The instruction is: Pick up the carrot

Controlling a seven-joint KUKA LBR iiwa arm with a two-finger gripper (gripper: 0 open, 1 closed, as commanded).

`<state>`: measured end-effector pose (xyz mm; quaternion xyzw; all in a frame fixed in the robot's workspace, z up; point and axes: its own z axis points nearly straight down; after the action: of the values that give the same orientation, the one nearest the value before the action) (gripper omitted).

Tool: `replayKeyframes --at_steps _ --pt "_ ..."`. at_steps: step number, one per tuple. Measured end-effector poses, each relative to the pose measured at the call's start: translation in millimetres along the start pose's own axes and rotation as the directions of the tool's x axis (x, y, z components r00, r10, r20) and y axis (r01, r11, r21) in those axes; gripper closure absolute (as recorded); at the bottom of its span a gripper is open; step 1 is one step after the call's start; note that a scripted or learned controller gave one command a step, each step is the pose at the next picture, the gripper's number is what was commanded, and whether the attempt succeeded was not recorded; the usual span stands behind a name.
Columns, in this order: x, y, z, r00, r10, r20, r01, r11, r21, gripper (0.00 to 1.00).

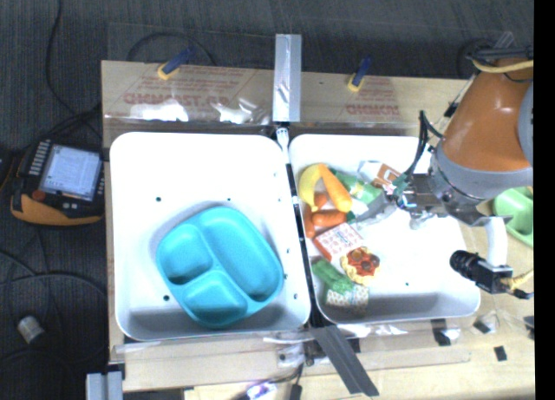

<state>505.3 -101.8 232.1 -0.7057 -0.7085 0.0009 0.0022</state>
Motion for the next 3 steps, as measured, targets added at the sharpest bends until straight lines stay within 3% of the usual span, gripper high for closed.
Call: replayKeyframes --at_steps 1,2,3 --pt "-5 75 130 1.0 0.014 0.001 -0.014 1.0 -0.005 0.0" --pt "-10 123 144 0.979 -0.204 -0.018 0.205 0.978 0.045 0.0" --pt "-9 130 134 0.977 -0.214 -0.005 0.214 0.977 0.013 1.0"
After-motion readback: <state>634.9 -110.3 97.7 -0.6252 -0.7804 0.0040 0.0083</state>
